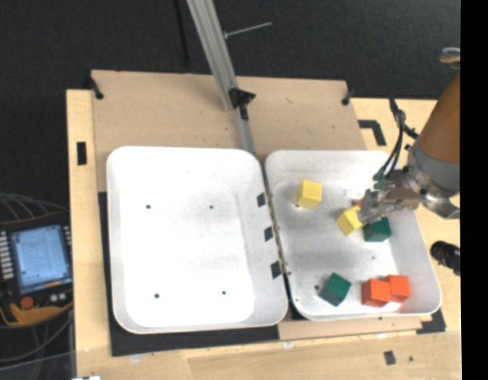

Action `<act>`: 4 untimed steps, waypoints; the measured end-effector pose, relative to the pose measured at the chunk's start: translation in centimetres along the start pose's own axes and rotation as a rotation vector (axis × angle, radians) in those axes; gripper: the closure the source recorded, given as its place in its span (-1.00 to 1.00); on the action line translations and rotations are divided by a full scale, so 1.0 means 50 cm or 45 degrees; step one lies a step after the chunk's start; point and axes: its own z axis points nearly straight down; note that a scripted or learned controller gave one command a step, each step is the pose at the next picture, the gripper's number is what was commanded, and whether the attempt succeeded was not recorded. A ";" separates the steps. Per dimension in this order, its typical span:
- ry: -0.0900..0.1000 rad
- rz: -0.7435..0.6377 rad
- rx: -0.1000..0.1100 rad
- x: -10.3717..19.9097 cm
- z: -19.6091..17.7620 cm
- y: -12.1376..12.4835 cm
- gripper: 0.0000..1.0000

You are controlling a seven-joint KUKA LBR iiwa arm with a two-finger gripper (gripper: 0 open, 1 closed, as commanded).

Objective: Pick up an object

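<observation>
Over the right bin (303,165), the claw (370,210) is reaching down.
It is hanging just beside a yellow block (349,221), seemingly to grab it; its opening I cannot tell.

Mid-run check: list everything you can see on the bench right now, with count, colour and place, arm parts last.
yellow block: 2, yellow, right bin; one near the upper middle, one right at the gripper
green block: 2, dark green, right bin; one just under the gripper, one near the front edge
orange block: 2, orange, right bin front right corner, touching each other
right bin: 1, white, right half of the bench
left bin: 1, white, left half of the bench
metal pole: 1, grey, slanting up from behind the bins
handheld pendant: 1, lit screen, left of the bench
arm: 1, orange band, from the right
gripper: 1, grey, low between a yellow and a green block
</observation>
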 end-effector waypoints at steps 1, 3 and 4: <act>0.003 -0.001 0.001 0.111 -0.014 -0.007 1.00; 0.002 0.001 0.005 0.320 0.019 -0.003 1.00; 0.002 0.000 0.005 0.421 0.048 -0.019 1.00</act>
